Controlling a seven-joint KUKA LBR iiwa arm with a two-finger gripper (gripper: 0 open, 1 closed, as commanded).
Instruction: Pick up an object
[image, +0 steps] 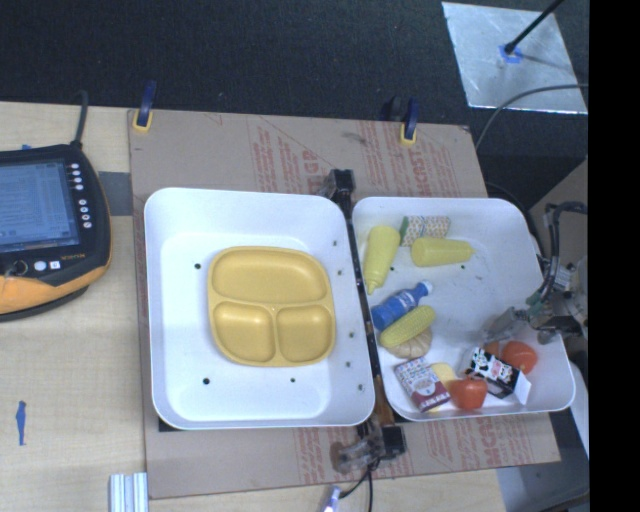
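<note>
Your bench holds two white bins; in the right bin (520, 225), the red tomato (518, 354) sits near the right wall, just below the gripper (525, 318). Whether the gripper has closed, you cannot tell.

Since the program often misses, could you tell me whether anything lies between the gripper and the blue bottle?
Nothing visible does. The gripper sits at the right bin's right edge, and bare white floor runs from it to the blue bottle.
</note>
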